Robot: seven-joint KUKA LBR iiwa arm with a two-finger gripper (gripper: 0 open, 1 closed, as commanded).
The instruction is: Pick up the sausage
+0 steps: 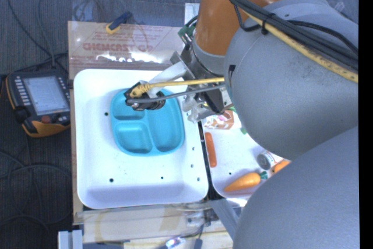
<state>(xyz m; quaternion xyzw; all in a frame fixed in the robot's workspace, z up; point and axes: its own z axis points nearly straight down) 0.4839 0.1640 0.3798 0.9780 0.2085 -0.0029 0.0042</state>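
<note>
In the camera view, your arm (280,67) reaches in from the upper right of the frame. Its gripper (195,107) hangs in the middle, over the wall where the two bins meet. You can't make out if it is apart or together. The sausage (210,149) lies in the right bin (234,151), just beside its left wall and below the gripper. A carrot (242,182) lies to its lower right. A blue tray (148,134) sits in the left bin (96,154).
</note>
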